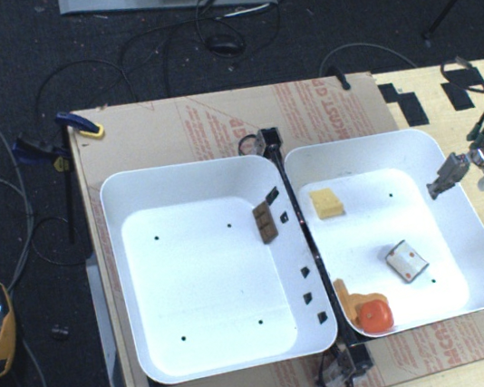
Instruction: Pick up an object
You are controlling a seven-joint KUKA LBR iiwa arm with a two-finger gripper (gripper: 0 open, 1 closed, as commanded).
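Objects: right bin [468, 224] holds one yellow block [326, 203], one grey piece [407, 260], one orange toy [367, 309]; left bin [132, 252], one brown bar [265, 223]. Gripper [455, 169]: jaw state indiscernible.

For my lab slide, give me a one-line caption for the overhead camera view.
Gripper at the right bin's edge, above a yellow block, grey block and orange toy.

Even overhead light bleaches the two white bins [195, 187] near glare, the dark floor [1, 72] stays dim, and detail is soft and slightly grainy throughout.
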